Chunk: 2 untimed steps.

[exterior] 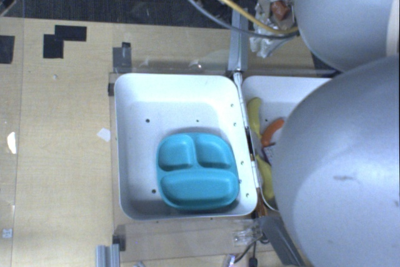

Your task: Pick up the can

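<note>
Gripper (265, 40) hangs behind the bins (187, 76); whether it is open or holding anything, I cannot tell. A can is likely stiff, light and slick, so grip it across its round sides.

A divided tray (197, 171) lies in the left bin (134, 134); the arm (340, 166) overhangs the right bin (275, 87).

Left bin (128, 134): upper half open floor, clear approach from above; a blue tray (197, 171) takes the lower middle, leaving narrow margins along the left and bottom walls. Right bin (281, 85): mostly covered by the grey arm (340, 166); yellow items (254, 114) and an orange item (274, 130) crowd the strip beside the divider (245, 128). Cables (231, 9) hang over the back edge.
</note>
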### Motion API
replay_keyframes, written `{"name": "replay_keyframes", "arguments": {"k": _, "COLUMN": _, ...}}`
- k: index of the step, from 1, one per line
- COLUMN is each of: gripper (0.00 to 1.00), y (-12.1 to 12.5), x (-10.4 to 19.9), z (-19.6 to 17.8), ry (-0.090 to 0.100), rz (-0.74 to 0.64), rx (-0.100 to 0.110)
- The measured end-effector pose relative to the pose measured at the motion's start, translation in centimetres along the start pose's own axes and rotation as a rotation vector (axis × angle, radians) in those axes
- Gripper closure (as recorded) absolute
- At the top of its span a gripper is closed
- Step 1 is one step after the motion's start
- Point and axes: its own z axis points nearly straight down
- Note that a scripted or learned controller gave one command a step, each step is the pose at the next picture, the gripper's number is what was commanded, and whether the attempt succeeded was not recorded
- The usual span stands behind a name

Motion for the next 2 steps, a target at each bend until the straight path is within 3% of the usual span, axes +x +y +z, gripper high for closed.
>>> {"name": "replay_keyframes", "arguments": {"k": 1, "gripper": 1.0, "y": 3.9, "x": 3.6, "z": 0.8, "ry": 0.004, "rz": 0.179, "rx": 0.008}}
{"name": "replay_keyframes", "arguments": {"k": 2, "gripper": 1.0, "y": -1.9, "x": 5.6, "z": 0.7, "ry": 0.005, "rz": -0.007, "rx": 0.006}}
